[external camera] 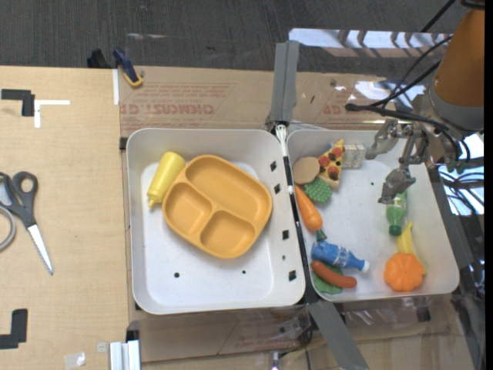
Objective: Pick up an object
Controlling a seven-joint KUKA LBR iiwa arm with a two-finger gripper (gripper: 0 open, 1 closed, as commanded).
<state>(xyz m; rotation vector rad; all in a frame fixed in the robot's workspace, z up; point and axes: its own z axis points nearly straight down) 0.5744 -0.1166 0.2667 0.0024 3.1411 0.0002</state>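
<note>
Green plastic marks the small toy bottle (395,216) that stands out under the gripper (396,185): a slim bottle with a paler neck, lying near the right wall of the right bin (362,206). The gripper hangs just above its top end, its metal fingers pointing down over the bottle, and whether they are parted or closed, or touching the bottle at all, I cannot tell from this angle.

One yellow banana (406,238) lies just below the bottle, and one orange pumpkin (404,272) sits below that, in the bin's near right corner. Elsewhere in the same bin are one blue bottle (337,257), one red sausage (333,274) on a green piece, one carrot (309,211), one pizza slice (333,161), one brown round biscuit (306,169) and one small pale cube (353,156).

One yellow three-compartment plate (216,205) fills the middle of the left bin (200,284), with one yellow squeeze bottle (164,177) touching its upper left edge. One pair of scissors (27,214) lies on the wooden bench (62,284), well apart from both bins.
</note>
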